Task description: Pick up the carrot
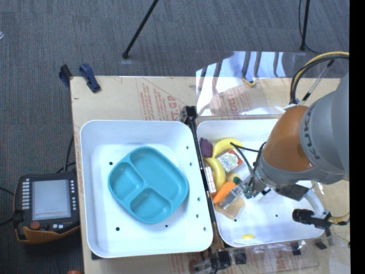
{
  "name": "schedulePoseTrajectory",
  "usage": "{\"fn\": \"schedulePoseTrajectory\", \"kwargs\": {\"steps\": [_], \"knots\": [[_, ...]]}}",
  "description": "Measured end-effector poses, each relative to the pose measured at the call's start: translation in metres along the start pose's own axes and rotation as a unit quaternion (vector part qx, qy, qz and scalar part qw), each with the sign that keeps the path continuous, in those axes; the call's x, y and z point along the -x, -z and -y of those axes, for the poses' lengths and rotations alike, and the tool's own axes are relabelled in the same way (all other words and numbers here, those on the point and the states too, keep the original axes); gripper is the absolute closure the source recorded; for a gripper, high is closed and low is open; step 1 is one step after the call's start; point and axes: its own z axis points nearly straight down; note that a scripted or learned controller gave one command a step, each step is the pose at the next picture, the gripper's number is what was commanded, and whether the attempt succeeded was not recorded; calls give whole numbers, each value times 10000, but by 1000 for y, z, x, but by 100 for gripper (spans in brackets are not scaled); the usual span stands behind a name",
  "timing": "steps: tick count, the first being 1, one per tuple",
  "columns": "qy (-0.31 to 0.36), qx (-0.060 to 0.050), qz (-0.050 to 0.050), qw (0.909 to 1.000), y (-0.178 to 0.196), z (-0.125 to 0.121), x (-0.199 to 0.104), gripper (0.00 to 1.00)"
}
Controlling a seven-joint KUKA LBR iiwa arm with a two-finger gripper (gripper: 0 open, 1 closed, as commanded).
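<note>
Two white bins [91, 153], one blue plate [148, 183], one carrot [222, 190], perhaps two bananas [225, 146]

You see even, bright overhead lighting. The white bins [91, 153] are near overexposed. Strong glare marks the clear panel [239, 90] behind the right bin. Shadows stay soft. The picture is slightly soft overall, and the floor behind the bins is dim.

We see the carrot [223, 190] crowded: banana [219, 154] at twelve o'clock, bin wall [203, 170] at nine, sandwich [231, 207] at five. Free floor lies toward four o'clock.
</note>
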Motion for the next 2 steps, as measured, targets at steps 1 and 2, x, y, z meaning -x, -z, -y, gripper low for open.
{"fn": "schedulePoseTrajectory", "kwargs": {"steps": [1,2], "knots": [[37,-4,-8,10000,10,-2,-2,100],[-865,-5,-20,9963,98,-39,-88,100]]}}
